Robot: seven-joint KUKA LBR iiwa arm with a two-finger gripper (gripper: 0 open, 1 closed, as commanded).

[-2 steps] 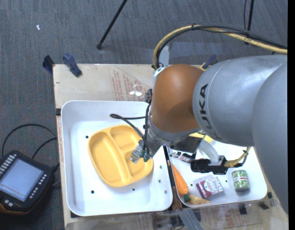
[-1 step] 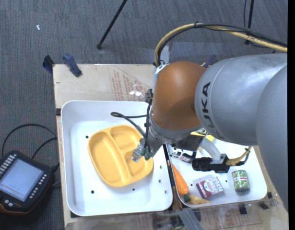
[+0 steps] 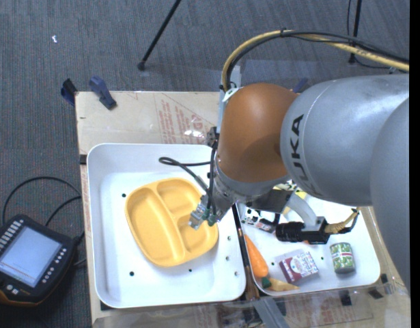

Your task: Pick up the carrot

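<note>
The carrot (image 3: pixel 255 256) is orange and lies lengthwise against the left wall of the right bin (image 3: pixel 369 279), near its front corner. My gripper (image 3: pixel 203 216) hangs over the left bin, low above the right edge of a yellow divided plate (image 3: pixel 158 222). It is to the left of the carrot and a little further back, across the wall between the bins. The big orange and grey wrist hides the back of the right bin.
The yellow plate lies in the middle of the left bin (image 3: pixel 107 183). In the right bin, a small red and white carton (image 3: pixel 298 266) sits just right of the carrot, a green can (image 3: pixel 343 257) beyond it, and a small yellow piece (image 3: pixel 285 287) by the front wall.
</note>
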